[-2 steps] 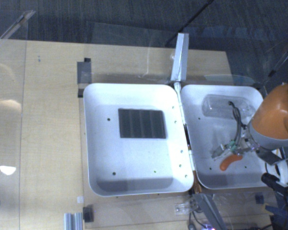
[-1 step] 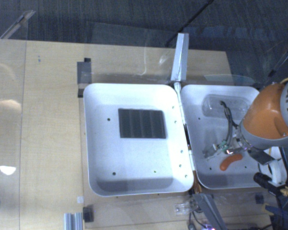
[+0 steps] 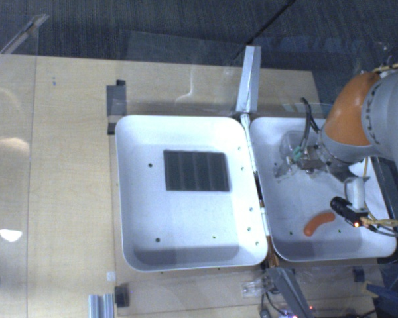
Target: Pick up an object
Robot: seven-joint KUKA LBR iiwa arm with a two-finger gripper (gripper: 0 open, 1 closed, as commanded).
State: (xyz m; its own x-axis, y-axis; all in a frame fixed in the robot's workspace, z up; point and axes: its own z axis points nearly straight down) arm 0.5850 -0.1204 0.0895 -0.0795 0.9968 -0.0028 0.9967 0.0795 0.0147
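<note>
- Camera view: my pincer (image 3: 297, 156) sits low over the far left part of the right bin (image 3: 286, 207). It is too blurred against the white floor for me to tell whether it is apart or together, and I see nothing held in it.
- The nearest candidate is the orange sausage-shaped piece (image 3: 318, 223). It lies flat near the front wall of that bin, well apart from my pincer.
- I judge it light, perhaps soft or rubbery, smooth and rounded, so it may roll or squirt out. I would close across its narrow middle, square to its length.
- The dark ribbed mat (image 3: 196, 171) lies flat in the left bin (image 3: 139, 197) on the table (image 3: 66, 177). It looks thin, with little edge to grip.
</note>
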